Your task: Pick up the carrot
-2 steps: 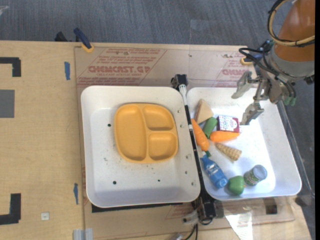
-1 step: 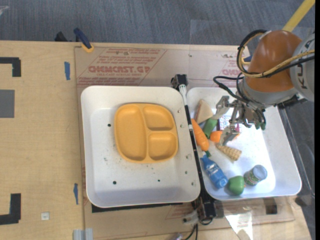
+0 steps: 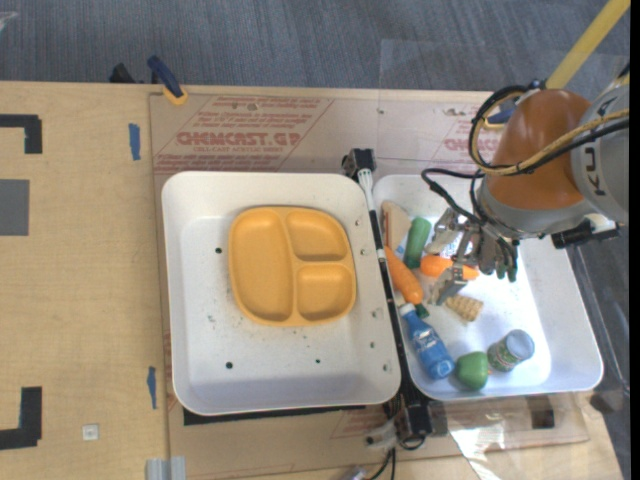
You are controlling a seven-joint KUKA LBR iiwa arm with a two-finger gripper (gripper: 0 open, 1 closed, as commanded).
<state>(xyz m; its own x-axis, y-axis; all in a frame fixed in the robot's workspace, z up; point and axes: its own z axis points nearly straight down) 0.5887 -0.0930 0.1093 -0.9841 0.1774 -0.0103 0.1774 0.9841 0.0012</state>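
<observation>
The carrot (image 3: 404,279) is orange and tapered. It lies on a slant in the right bin (image 3: 560,298), close to that bin's left wall. My gripper (image 3: 446,261) is low over the bin just right of the carrot and looks open, one finger toward the back and one toward the front. A small orange lump (image 3: 436,265) sits between them, touching the carrot's right side. I cannot tell whether it belongs to the carrot. The carrot rests on the bin floor.
The right bin also holds a green piece (image 3: 417,235), a beige piece (image 3: 395,218), a ridged cracker (image 3: 463,309), a blue bottle (image 3: 428,347), a green lime (image 3: 472,370) and a can (image 3: 512,350). A yellow divided plate (image 3: 292,265) lies in the left bin (image 3: 190,298).
</observation>
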